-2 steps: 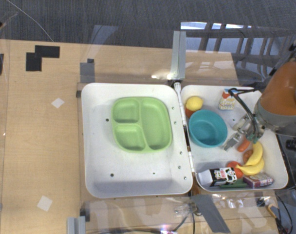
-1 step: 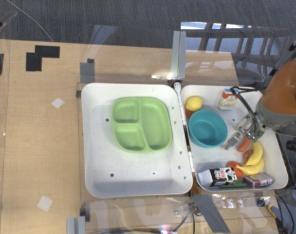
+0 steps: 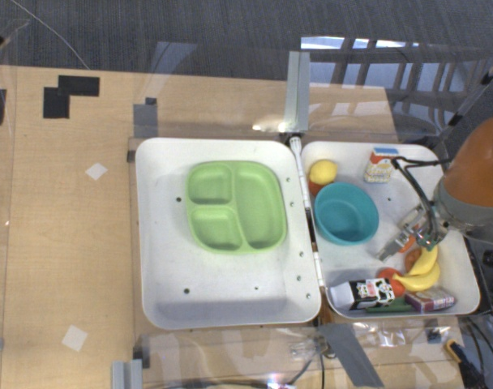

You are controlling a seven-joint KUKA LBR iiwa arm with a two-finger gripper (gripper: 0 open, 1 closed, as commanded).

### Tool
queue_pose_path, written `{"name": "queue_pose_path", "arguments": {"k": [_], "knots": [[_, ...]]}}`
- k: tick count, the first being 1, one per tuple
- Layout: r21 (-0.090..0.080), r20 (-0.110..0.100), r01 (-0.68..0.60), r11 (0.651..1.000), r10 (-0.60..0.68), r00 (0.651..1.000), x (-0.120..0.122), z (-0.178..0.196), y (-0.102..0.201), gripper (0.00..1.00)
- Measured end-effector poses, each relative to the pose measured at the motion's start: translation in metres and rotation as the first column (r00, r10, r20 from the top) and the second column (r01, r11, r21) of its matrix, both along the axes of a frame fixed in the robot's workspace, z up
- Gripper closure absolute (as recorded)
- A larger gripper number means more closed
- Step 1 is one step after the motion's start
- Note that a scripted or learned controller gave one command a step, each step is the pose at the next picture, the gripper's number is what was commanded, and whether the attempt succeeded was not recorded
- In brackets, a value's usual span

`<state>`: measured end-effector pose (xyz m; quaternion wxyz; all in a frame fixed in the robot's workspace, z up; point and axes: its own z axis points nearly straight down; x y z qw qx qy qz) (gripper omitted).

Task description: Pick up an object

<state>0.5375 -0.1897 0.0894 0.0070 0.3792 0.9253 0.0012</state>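
wood bench (image 3: 60, 241) | 2 white bins (image 3: 161, 298) | 1 green tray (image 3: 234, 205) | 1 teal bowl (image 3: 345, 211) | 1 banana (image 3: 422, 271) | jaws: state unclear

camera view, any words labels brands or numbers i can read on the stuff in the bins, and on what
No text reads clearly enough to quote.
Black and white carton: white print on its face, too blurred to read.
Small white carton with a blue top and red patch: markings too small to read.
Purple box: print too small to read.
Green divided tray, teal bowl, lemon, banana: no lettering visible.
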Motion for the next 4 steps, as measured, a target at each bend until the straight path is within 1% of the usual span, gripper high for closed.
{"name": "queue_pose_path", "arguments": {"k": [1,2,3,4], "knots": [[-0.005,0.014,-0.007,1.000,0.007,1.000,0.004,0.015,0.000,1.00],[-0.003,0.008,-0.077,0.997,0.077,0.997,0.106,0.140,0.018,1.00],[0.002,-0.008,-0.367,0.930,0.367,0.930,0.090,0.057,0.104,1.00],[-0.013,0.007,-0.411,0.911,0.411,0.911,0.077,0.195,0.056,1.00]]}}
